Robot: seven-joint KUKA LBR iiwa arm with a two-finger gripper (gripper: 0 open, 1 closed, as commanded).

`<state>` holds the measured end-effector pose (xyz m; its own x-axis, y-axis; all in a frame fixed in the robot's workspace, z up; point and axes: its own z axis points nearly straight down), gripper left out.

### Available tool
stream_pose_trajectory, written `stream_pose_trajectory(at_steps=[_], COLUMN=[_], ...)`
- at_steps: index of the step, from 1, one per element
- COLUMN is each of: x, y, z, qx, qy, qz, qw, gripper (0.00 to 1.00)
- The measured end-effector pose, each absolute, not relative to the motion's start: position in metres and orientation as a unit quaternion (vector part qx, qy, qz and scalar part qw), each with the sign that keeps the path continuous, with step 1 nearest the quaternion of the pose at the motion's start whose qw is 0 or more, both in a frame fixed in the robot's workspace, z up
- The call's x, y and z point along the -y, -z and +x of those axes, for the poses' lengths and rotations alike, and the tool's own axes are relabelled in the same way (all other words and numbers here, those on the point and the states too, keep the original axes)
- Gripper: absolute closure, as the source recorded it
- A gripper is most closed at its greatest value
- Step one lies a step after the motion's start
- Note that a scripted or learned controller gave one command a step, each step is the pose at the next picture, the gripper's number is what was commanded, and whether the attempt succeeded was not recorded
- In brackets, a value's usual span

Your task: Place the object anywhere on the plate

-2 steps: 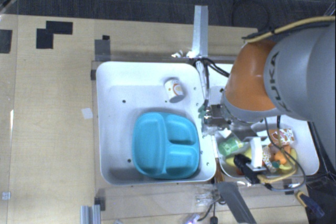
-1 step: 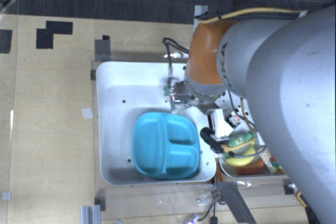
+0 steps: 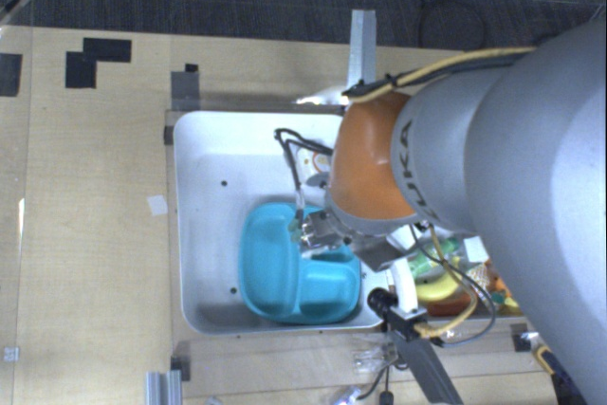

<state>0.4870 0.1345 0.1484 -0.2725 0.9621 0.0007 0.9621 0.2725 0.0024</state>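
A light blue plate (image 3: 285, 270) lies in the near part of the left white bin (image 3: 213, 175). My gripper (image 3: 313, 232) hangs over the plate's right half, below the orange band of the wrist (image 3: 370, 166). The wrist and its cables hide the fingers. I cannot make out any object between them. A yellow object (image 3: 438, 287) lies in the right bin, partly covered by the arm.
The arm covers most of the right bin, where a green item (image 3: 471, 250) and an orange-brown item (image 3: 495, 285) peek out. A grey metal post (image 3: 362, 47) stands behind the bins. Black markers (image 3: 95, 60) sit on the bench at the far left.
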Motion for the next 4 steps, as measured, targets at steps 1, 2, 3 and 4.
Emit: stream_pose_trajectory(at_steps=[1,2,3,4], x=[-0.136,-0.194,-0.134,-0.165], y=[-0.112,-0.119,-0.119,-0.097], z=[0.508,0.496,0.498,0.498], qx=[-0.825,-0.828,-0.768,-0.745], qy=[-0.0063,-0.0101,-0.0056,-0.0146], qz=[0.564,0.561,0.640,0.667], qw=[0.005,0.012,0.004,0.012], gripper=[1.00,1.00,1.00,1.00])
